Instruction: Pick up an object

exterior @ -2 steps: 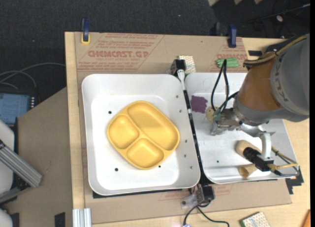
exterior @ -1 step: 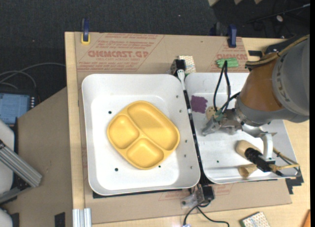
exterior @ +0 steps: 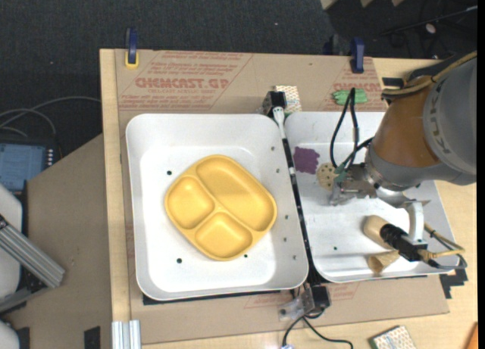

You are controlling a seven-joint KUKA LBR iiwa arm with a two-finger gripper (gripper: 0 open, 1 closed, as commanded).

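My gripper (exterior: 339, 191) hangs low over the middle of the right bin (exterior: 333, 260), with the grey and orange arm reaching in from the right. Just to its upper left lie a small tan perforated ball (exterior: 326, 175) and a flat purple piece (exterior: 305, 160); the ball is very close to the gripper. A tan rounded piece (exterior: 374, 226) and a second tan piece (exterior: 382, 261) lie nearer the bin's front right. A yellow divided plate (exterior: 220, 205) rests in the middle of the left bin (exterior: 148, 143).
The two bins meet along a raised shared rim (exterior: 292, 188). A green clip (exterior: 348, 98) and a small checkered tag (exterior: 288, 99) sit on the cardboard behind the bins. Blue clamps (exterior: 132, 46) hold the board's back edge.
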